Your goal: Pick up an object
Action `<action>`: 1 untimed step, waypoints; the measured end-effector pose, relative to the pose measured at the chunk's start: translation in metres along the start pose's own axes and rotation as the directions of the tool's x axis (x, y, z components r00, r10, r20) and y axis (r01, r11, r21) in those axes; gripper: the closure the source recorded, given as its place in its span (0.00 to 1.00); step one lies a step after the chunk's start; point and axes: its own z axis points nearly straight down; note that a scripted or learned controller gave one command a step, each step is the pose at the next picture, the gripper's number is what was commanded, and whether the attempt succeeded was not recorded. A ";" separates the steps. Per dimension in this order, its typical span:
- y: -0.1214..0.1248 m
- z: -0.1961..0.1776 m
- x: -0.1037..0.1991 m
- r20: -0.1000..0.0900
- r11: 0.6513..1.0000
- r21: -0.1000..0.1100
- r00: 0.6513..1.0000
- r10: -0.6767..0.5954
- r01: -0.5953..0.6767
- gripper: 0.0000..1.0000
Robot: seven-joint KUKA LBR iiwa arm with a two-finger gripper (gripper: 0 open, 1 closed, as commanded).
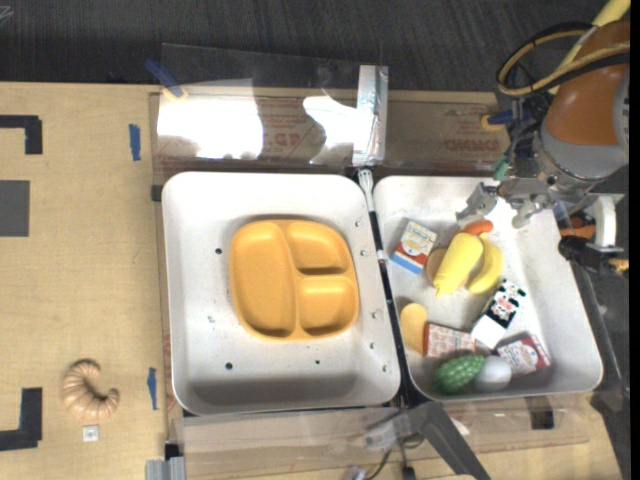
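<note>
My gripper (503,203) hangs over the back of the right bin (570,298), open, with nothing between its fingers. Just below it lie a small orange piece (479,227) and a bunch of yellow bananas (465,262). Further in the same bin are a small white carton (415,243), a yellow round piece (413,324), a red-and-white box (447,340), a black-and-white carton (503,305), a green fruit (459,373), a white egg-like object (493,371) and a red-white packet (523,352).
The left bin (190,268) holds a yellow divided plate (295,276). A tan croissant-like toy (88,389) lies on the bench at the front left. A clear plastic wall (260,118) stands behind the bins. Cables (545,53) loop above the arm's orange band (590,113).
</note>
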 end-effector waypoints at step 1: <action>-0.019 0.097 -0.011 -0.003 0.966 -0.014 0.966 0.258 -0.258 0.00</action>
